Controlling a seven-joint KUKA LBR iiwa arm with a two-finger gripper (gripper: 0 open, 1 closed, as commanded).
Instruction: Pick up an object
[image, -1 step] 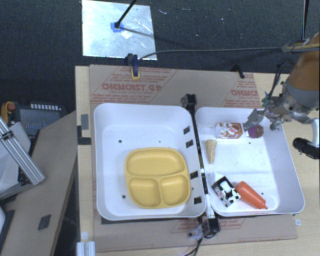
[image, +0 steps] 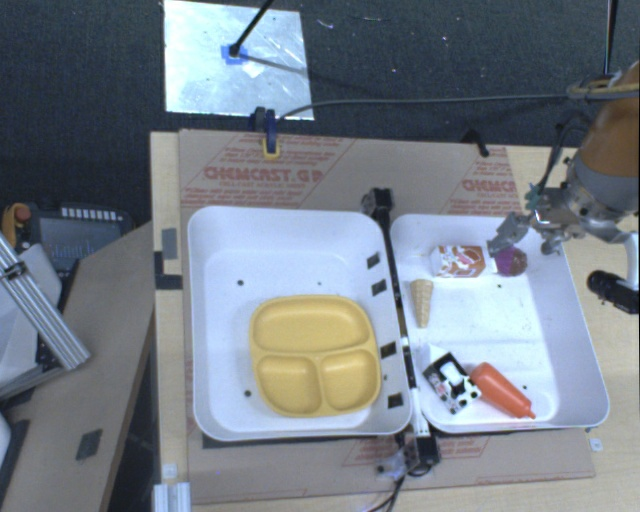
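A small purple object (image: 511, 262) lay near the far edge of the right bin (image: 585, 330), just beside a red-and-white packet (image: 459, 261) on its left. The gripper (image: 525, 232) hung directly above it, fingers spread apart and holding nothing. Nearer the divider lay a tan cone (image: 422, 300); toward the front sat a black-and-white toy (image: 452, 383) touching an orange carrot (image: 501, 390). The left bin (image: 215, 300) held a yellow sectioned plate (image: 313, 354).

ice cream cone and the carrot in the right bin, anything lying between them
In the camera view, between the ice cream cone and the carrot lies only bare white bin floor; the black-and-white toy sits just left of that line.
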